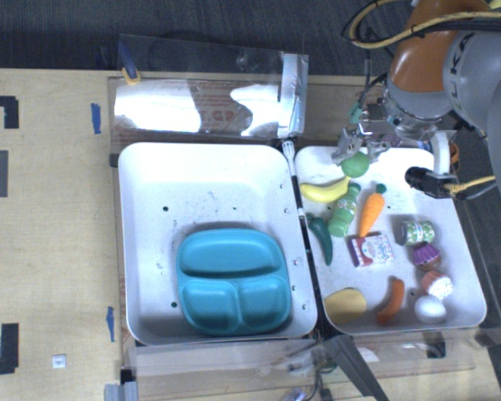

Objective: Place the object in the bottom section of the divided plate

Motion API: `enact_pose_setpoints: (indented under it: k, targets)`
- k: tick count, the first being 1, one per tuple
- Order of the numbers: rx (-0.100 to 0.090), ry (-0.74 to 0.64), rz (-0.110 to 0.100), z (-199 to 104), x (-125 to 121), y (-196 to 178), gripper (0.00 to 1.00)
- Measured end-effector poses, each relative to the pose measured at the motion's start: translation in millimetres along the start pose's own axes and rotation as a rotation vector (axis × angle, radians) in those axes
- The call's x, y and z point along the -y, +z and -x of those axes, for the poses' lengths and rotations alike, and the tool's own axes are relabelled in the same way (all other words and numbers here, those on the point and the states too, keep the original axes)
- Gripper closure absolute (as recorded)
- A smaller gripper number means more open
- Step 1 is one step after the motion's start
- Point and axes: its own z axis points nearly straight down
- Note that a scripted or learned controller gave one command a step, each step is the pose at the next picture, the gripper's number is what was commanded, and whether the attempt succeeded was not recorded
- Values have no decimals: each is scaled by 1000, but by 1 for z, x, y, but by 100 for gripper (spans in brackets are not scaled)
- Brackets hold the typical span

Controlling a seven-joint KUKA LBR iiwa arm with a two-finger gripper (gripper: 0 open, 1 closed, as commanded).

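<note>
Green round object [356,164] sits at the far end of the right bin [469,257], right up against the pincer [359,144]; the tips are down on it from above, but whether they have closed on it or merely touch it, I cannot tell from this angle; just beside it lies the yellow banana [326,191], and next along a green bottle [343,215] and an orange carrot [370,211] with its green top pointing to the far wall; a dark green pepper [321,236] lies along the bin's left wall; further toward the near end, a small red-and-white packet [372,249], a green-labelled can [417,232], a purple piece [426,255], a yellowish potato shape [345,302], a red sausage [392,299] and a white egg [431,308]; over in the left bin [150,182], well apart from all this, the blue divided plate [232,280] rests with its one wide section to the far side and two smaller sections at the near side; the grey arm [476,65] with its orange band reaches in from the right; both bins sit on the pale wooden worktop [42,224].
</note>
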Motion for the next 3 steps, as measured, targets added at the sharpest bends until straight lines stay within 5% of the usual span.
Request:
enact_pose_setpoints:
  k: [1,2,3]
  targets:
    - [-3,-114,0,-94,80,4,100]
    - [-3,-164,-1,-146,115,4,100]
    - [-2,-181,-1,-122,140,-21,100]
